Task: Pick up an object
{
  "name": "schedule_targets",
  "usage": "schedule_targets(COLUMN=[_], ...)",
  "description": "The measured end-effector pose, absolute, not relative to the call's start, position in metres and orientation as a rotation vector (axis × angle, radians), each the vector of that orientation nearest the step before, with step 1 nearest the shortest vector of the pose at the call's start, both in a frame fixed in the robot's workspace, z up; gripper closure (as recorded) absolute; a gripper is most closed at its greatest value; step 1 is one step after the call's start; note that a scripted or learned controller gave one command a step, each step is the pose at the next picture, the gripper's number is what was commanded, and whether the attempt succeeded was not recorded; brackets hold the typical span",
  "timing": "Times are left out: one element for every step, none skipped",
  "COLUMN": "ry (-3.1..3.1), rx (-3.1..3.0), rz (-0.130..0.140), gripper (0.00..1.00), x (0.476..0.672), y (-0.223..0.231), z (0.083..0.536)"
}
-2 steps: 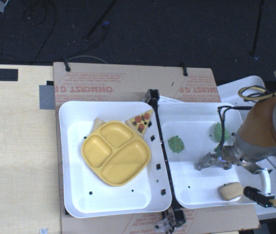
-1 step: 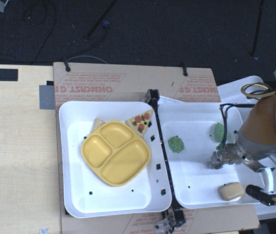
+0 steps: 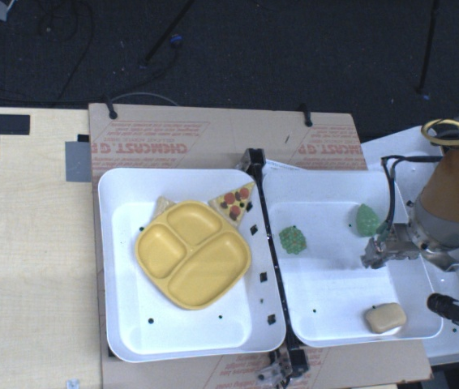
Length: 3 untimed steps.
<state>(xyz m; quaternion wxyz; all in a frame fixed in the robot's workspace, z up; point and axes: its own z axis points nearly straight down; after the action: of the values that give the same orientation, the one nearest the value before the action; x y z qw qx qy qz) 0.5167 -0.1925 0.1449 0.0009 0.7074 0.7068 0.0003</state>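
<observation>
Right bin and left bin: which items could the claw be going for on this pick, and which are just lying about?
Pick candidates, right bin, near the claw:
- pale green lump
- dark green lump
- beige block

Lying about, left bin:
- yellow divided plate
- pizza slice

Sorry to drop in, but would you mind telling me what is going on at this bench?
A robot arm reaches in from the right, its gripper low over the right bin, close to a green piece. Another green piece and a beige block lie in that bin too. The left bin holds a yellow tray and a pizza slice. Nothing is visibly lifted.
</observation>
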Motion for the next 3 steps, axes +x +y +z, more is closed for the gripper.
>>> schedule_targets(ry=[2.222, 2.223, 2.230], rx=[2.217, 2.217, 2.219], rz=[0.003, 0.001, 0.000], gripper=[1.00, 1.00, 1.00], x=[0.515, 0.515, 0.527], y=[-0.188, -0.189, -0.141], z=[0.207, 0.247, 0.235])
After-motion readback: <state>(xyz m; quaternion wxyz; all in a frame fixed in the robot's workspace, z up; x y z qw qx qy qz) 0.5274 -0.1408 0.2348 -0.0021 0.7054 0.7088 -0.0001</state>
